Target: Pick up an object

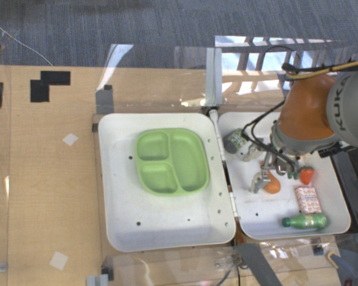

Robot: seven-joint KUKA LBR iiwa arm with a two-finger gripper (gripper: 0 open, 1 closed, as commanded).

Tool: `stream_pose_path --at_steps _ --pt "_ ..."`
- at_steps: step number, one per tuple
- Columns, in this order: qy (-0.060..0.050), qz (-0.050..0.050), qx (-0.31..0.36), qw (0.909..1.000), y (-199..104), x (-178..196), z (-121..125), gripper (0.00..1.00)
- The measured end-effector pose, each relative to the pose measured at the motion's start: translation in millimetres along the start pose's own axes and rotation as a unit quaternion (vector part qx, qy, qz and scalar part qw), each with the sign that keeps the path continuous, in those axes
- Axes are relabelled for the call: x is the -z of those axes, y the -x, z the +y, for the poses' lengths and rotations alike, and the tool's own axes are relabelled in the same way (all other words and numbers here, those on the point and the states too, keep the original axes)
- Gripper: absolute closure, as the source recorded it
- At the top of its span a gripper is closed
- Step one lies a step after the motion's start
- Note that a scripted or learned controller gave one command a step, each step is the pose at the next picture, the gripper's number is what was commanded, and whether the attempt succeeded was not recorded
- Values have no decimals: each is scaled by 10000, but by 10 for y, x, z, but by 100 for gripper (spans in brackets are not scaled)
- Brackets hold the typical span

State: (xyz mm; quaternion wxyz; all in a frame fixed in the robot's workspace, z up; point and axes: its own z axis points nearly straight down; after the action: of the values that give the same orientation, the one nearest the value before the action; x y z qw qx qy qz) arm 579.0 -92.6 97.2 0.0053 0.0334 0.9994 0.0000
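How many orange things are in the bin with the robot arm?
2. One orange ball-like thing sits right beside the gripper; a smaller orange-red piece lies to its right, above the pink box. The arm may hide more.

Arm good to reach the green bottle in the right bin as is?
Probably yes. The green bottle lies on its side near the right bin's front edge, uncovered; only the small carton lies close behind it.

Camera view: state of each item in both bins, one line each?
green divided plate: flat in the left bin, nothing in its compartments.
green bottle: lying on its side, right bin, near the front edge.
pink carton: lying flat, just behind the bottle.
orange ball: resting on the bin floor by the gripper.
red item: beside the wrist, too small to judge.
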Motion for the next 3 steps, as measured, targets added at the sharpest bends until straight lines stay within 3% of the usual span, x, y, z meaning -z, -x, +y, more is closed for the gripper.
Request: stream_pose_path --at_steps 1,2,3 --pt "1 -37 -1782 9840 -445 -61 30 0" --pt "8 -109 -1742 9846 -400 80 41 100" --pt "-2 -1 -3565 9343 -894 910 93 100"
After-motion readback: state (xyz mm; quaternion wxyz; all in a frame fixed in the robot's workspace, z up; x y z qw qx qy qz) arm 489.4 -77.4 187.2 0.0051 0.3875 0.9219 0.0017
